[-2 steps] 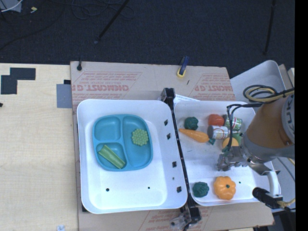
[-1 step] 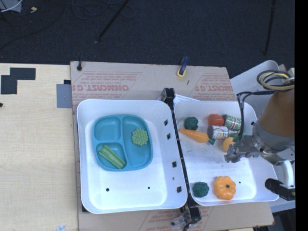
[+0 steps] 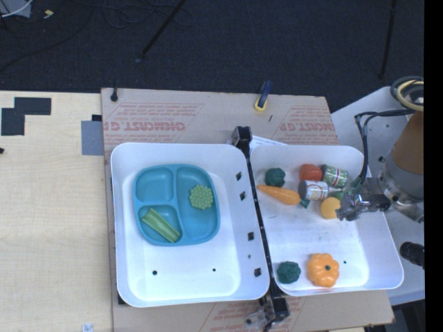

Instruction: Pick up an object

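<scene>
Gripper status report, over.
Gripper low over right bin, beside the yellow fruit. Nothing seen in its grasp. Two cans and carrot crowd close by.

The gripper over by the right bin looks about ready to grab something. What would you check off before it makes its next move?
1. Gripper over the right bin: ok, it sits at the bin's right side.
2. A target within close range: ok, the yellow toy fruit lies just beside the gripper.
3. Target free of neighbours: not ok, the small can and the green-labelled can crowd it.
4. Something already held: cannot tell.
5. Easier targets: ok, the orange pumpkin and the toy broccoli lie apart from the cluster, near the bin's front.
6. Blue divided plate out of the way: ok, it is in the left bin.
</scene>
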